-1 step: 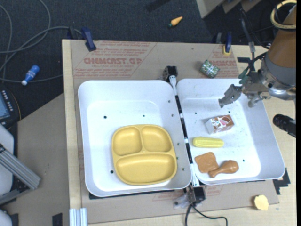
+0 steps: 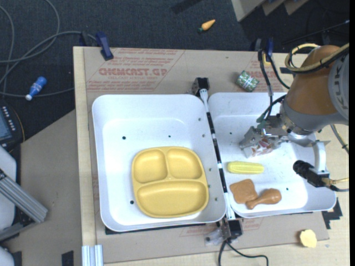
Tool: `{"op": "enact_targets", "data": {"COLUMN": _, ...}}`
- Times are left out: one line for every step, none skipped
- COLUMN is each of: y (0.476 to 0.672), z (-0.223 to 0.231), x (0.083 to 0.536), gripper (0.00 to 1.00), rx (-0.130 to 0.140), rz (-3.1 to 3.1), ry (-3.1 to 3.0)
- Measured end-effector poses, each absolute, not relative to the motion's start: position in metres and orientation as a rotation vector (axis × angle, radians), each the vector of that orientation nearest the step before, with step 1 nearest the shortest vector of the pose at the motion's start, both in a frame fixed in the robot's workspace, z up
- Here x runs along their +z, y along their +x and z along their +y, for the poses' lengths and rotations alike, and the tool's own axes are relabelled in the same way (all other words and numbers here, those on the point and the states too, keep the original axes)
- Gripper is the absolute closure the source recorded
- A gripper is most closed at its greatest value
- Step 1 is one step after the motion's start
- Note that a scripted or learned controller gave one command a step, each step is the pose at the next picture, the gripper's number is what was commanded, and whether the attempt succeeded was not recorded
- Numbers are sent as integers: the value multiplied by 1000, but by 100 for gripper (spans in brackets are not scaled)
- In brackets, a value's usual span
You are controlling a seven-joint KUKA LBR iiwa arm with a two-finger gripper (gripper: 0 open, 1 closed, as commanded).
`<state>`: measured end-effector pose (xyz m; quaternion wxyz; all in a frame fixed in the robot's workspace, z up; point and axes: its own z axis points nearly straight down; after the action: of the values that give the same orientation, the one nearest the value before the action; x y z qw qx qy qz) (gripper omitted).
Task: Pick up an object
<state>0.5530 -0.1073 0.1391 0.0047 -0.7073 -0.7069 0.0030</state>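
1. The corn cob (image 2: pixel 245 168) lies in the right bin (image 2: pixel 233 112), a toy drumstick (image 2: pixel 255 194) beside it.
2. Gripper (image 2: pixel 256 143) hovers above them; whether its fingers are spread, I cannot tell.
3. A yellow divided plate (image 2: pixel 168 180) fills the left bin (image 2: pixel 111 121).
4. The cardboard-covered surface (image 2: pixel 144 65) stands on dark carpet (image 2: pixel 138 10) strewn with cables.

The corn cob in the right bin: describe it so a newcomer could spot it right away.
Look in the right bin, the one the arm reaches into. Just below the claw, near the bin's left wall, lies the corn cob, small, pale yellow and on its side. The brown drumstick and brown meat piece below it are darker.
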Motion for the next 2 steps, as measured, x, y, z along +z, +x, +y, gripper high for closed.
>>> {"op": "enact_targets", "data": {"y": 591, "z": -128, "x": 106, "gripper": 0, "rx": -17, "rz": -2236, "ry": -2237}}
{"op": "enact_targets", "data": {"y": 589, "z": -131, "x": 98, "gripper": 0, "rx": -23, "rz": -2244, "ry": -2243}}
